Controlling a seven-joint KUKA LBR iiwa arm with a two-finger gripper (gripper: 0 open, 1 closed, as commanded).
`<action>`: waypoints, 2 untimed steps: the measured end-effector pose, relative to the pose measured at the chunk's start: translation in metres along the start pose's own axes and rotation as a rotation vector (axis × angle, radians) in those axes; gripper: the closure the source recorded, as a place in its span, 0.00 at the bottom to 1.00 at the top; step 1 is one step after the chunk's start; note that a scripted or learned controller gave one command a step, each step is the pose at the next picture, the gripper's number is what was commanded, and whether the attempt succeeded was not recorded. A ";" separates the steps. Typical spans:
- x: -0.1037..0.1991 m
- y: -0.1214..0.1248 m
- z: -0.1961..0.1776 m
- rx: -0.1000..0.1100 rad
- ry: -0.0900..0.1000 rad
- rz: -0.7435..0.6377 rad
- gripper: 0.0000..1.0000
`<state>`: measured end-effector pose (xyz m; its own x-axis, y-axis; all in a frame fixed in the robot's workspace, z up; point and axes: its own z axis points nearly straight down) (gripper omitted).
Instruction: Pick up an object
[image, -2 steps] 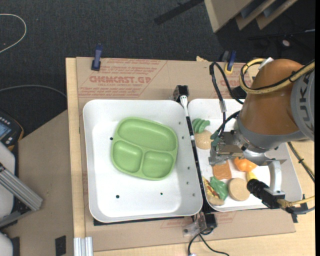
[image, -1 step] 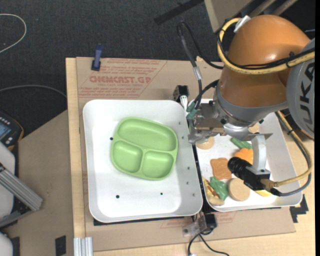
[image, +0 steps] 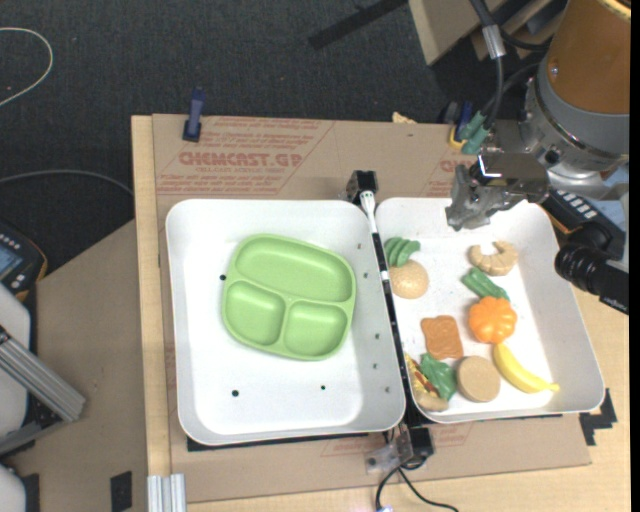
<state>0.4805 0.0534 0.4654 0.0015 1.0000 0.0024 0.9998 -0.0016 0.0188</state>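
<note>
Heads up: your gripper (image: 468, 214) hovers over far edge of right bin (image: 572, 330), nothing between fingers, can't tell if they're spread or closed from this angle. Pickable stuff sits in that bin: croissant (image: 493, 258) nearest gripper, orange bell pepper (image: 491, 318), banana (image: 520, 369), cracker (image: 441, 337), round cookie (image: 478, 379), beige ball (image: 409, 279). Left bin (image: 195, 330) has green divided plate (image: 289, 296), well apart from gripper.
</note>
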 end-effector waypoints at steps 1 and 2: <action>0.095 0.000 -0.072 0.008 0.003 -0.013 1.00; 0.100 -0.004 0.063 0.034 -0.007 -0.001 1.00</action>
<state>0.4778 0.1537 0.4024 0.0006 1.0000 -0.0050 0.9999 -0.0007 -0.0151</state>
